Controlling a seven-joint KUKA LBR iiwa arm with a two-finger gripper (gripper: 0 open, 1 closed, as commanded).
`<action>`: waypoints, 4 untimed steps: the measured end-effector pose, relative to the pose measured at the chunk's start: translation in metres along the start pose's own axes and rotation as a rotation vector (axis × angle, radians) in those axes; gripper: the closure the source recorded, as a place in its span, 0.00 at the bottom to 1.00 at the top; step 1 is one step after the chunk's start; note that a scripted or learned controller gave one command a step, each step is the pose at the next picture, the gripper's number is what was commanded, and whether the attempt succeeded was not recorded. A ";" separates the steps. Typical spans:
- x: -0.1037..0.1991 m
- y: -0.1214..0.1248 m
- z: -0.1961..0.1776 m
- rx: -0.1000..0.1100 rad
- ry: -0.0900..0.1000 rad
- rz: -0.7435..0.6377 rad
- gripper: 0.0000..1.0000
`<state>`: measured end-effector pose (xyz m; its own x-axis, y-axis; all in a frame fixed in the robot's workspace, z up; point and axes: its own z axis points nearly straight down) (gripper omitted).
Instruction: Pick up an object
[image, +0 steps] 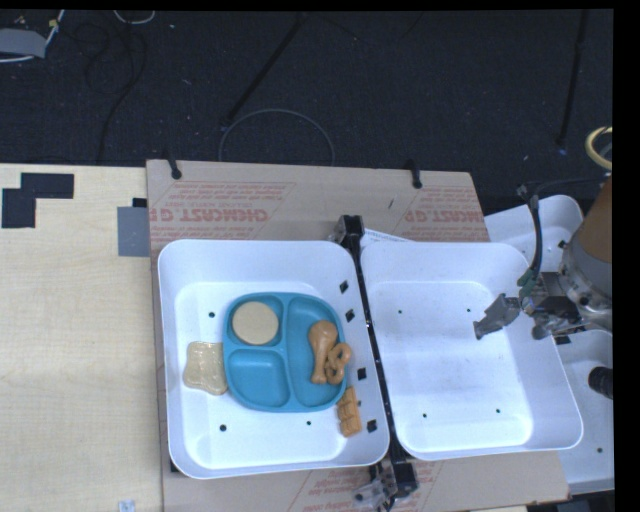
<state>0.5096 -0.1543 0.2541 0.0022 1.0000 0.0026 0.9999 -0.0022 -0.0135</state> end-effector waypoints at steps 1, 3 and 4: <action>0.000 0.002 -0.006 -0.012 -0.003 -0.002 0.00; 0.005 -0.007 0.116 -0.004 0.000 -0.002 0.00; 0.006 -0.007 0.169 -0.010 -0.001 -0.001 0.00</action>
<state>0.5006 -0.1480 0.0852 0.0009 1.0000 0.0011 1.0000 -0.0009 -0.0035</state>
